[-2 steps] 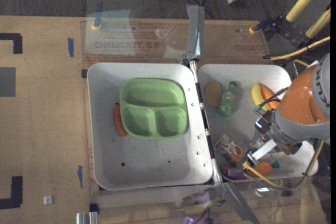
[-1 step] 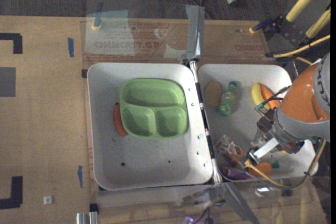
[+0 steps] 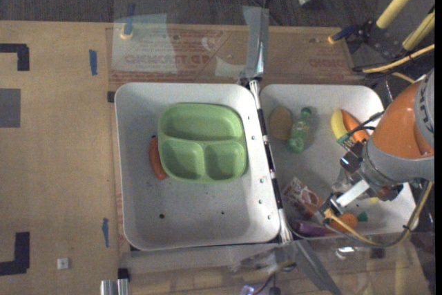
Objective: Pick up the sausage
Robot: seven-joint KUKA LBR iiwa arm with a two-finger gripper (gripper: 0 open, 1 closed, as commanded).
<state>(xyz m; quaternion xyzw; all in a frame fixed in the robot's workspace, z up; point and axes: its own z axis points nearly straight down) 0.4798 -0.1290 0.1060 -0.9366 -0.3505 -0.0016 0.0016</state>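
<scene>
The sausage is lying in the left bin, touching the green tray's left edge. The claw is hovering over the right bin; its state cannot be told. Reaching is pending: the arm needs crossing left.

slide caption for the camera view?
Sausage lies beside green plate in left bin; gripper over right bin.

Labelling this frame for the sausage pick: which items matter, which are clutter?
Job:
sausage, left bin, against the green tray's left edge
tool, low over the right bin

Clutter:
green tray
green bottle
brown disc
banana
snack packet
</scene>
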